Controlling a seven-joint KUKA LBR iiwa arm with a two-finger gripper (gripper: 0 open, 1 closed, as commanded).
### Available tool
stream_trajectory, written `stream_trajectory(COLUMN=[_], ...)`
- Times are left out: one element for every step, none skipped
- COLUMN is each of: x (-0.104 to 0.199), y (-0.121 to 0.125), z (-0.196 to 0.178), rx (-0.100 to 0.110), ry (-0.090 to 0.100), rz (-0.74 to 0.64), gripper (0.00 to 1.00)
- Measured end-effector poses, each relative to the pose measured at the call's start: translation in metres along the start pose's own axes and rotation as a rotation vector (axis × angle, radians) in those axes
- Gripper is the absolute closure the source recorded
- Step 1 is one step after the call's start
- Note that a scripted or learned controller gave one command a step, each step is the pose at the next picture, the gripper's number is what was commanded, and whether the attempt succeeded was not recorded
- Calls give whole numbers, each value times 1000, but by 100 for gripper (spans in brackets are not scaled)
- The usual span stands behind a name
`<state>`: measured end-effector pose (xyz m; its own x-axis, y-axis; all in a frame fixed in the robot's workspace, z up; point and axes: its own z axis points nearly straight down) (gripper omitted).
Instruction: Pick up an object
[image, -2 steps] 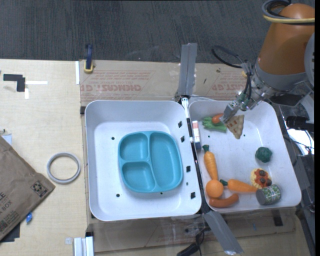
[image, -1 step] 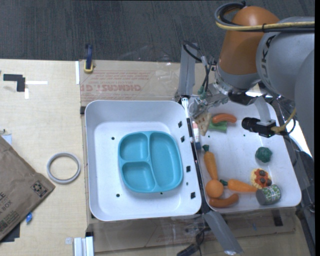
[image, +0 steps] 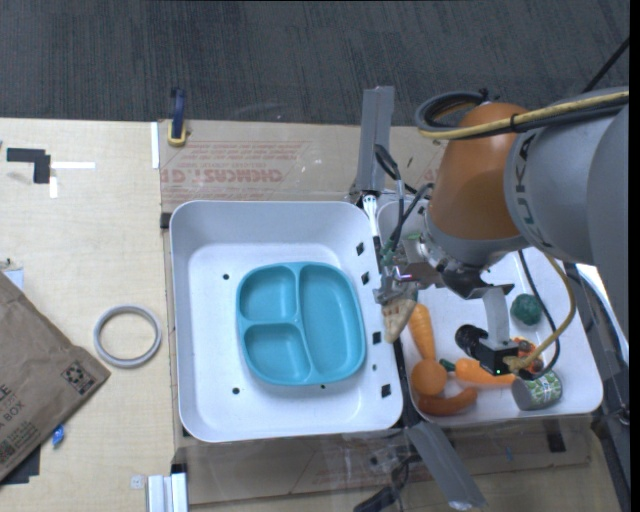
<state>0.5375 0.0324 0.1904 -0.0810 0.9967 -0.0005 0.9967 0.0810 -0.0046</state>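
My gripper (image: 393, 290) hangs over the left rim of the right bin (image: 570, 290), close to the wall between the two bins. Just beneath it lies a tan wedge-shaped piece (image: 397, 319), touching or nearly touching the gripper. An orange carrot (image: 422, 330) lies beside the wedge, with a round orange fruit (image: 430, 377) and a curved orange piece (image: 452, 403) in front of it. A dark green ball (image: 526, 308) and a small grey-green can (image: 540, 390) sit further right. The arm covers the back of this bin.
The left bin (image: 200, 300) holds a teal divided plate (image: 300, 322). On the bench to the left lie a grey tape ring (image: 127, 334) and a brown cardboard box (image: 35, 385). A blue clamp (image: 177, 113) stands behind the bins.
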Motion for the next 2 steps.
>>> stream_trajectory(x=[-56, -48], y=[-33, -64], z=[-72, -50], rx=[-4, 1], ry=[-2, 0], rz=[-199, 195], gripper=[100, 100])
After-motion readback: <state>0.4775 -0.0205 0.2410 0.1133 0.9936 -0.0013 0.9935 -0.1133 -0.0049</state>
